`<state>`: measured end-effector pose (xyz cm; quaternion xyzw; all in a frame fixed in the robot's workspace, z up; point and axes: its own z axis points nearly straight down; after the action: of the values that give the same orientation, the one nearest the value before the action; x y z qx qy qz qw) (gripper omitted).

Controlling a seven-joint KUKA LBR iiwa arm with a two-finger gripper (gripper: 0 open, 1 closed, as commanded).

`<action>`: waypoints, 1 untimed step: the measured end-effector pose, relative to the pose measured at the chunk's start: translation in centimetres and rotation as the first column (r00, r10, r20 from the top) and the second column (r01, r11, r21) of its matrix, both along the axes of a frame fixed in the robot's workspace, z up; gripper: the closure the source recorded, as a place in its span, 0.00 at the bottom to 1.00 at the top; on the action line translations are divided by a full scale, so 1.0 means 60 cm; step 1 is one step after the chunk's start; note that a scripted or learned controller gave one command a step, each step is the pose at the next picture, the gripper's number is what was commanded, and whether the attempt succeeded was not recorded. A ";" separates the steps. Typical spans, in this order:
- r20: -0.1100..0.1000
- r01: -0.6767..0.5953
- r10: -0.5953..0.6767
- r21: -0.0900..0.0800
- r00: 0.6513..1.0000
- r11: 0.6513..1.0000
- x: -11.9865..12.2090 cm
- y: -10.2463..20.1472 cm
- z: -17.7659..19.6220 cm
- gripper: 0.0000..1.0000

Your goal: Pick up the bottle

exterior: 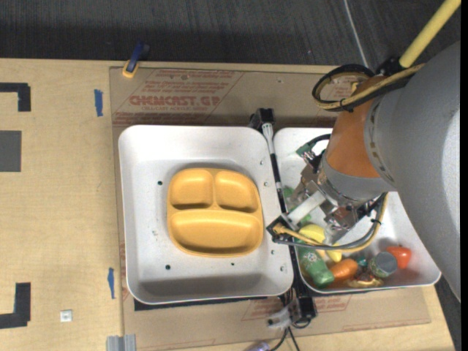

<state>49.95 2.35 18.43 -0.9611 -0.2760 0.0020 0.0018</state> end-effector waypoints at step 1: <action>-0.001 -0.004 0.004 0.001 1.000 1.000 0.001 0.001 0.016 1.00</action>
<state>50.00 2.42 19.41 -0.9605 -0.2781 0.0021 0.0022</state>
